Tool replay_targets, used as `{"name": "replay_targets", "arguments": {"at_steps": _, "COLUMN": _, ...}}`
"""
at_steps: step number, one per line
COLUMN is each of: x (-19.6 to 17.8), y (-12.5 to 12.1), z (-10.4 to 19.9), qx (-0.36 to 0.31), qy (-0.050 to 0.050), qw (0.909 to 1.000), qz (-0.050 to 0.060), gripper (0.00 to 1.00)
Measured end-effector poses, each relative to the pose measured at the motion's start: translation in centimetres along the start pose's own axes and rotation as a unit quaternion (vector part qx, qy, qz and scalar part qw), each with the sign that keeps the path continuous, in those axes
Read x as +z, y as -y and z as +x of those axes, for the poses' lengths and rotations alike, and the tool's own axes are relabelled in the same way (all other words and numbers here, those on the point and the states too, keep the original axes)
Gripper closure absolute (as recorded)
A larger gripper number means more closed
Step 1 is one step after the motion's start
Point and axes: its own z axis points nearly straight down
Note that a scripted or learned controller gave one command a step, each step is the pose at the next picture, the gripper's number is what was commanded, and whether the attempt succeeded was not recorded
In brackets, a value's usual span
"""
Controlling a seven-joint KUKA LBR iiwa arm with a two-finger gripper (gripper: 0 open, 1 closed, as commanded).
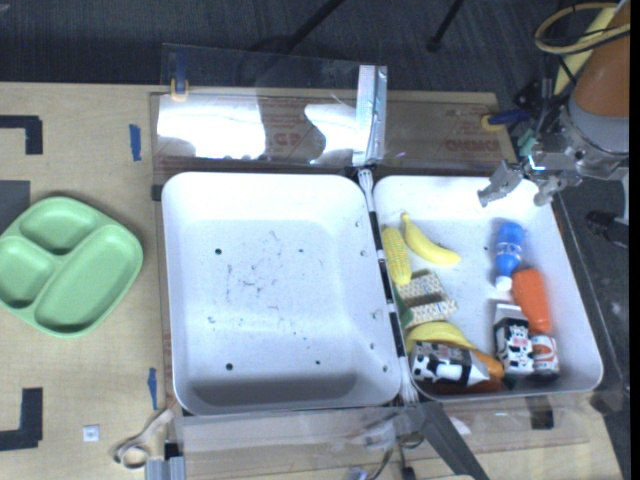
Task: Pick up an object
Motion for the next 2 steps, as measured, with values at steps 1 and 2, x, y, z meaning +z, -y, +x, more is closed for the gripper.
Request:
{"name": "replay_targets", "arguments": {"at_steps": 1, "x": 7.2, "y": -1.3, "z": -4.5, "qx": 0.064, "qy": 0.0, "qw": 0.998, "qz": 0.001, "gripper": 0.0}}
{"name": "replay_targets", "arguments": {"at_steps": 2, "x": 7.3, "y": 0.1, "z": -3.6, "qx": 0.021, "qy": 0.0, "qw": 0.9998, "qz": 0.0, "gripper": 0.0}}
